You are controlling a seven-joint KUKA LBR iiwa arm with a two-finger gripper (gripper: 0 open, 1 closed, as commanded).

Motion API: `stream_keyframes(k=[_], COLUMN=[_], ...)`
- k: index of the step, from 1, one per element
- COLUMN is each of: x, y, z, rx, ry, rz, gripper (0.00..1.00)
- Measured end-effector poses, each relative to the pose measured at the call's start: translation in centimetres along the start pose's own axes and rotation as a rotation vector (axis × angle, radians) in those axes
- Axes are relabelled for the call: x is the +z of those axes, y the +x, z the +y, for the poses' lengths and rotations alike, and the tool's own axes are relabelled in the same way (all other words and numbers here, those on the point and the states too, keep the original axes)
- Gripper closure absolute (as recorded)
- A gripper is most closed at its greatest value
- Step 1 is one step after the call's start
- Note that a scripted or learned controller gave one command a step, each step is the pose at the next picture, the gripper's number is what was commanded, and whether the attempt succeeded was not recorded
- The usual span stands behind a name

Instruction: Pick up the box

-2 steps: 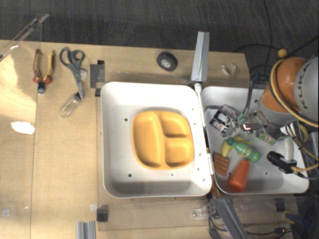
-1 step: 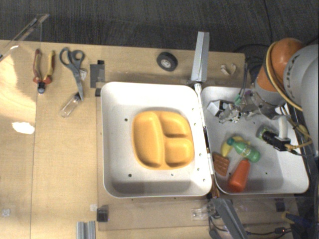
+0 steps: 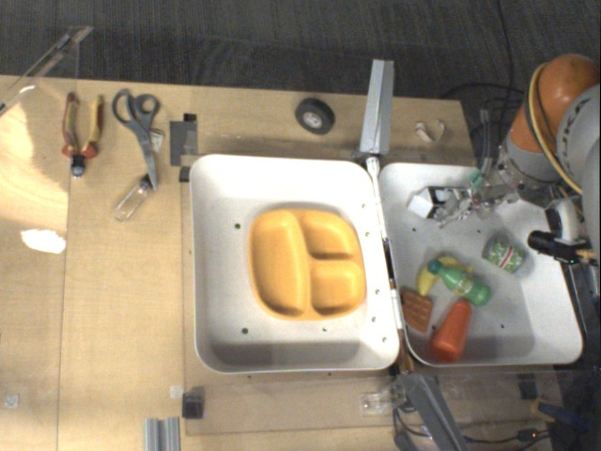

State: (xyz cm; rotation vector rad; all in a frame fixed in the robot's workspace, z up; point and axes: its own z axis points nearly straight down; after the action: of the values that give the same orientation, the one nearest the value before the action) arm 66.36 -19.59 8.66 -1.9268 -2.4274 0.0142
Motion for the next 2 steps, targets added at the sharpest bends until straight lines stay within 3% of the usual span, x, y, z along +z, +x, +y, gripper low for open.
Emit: stream_keyframes(k=[1,2], x=[-0.9,-13.0], y=[-0.2,7.7], z=[-0.2,0.5], rx=[-0.007,0.168], ry=[0.007,-0.044], rz=[-0.006,-0.027], gripper=[1.00,1.00])
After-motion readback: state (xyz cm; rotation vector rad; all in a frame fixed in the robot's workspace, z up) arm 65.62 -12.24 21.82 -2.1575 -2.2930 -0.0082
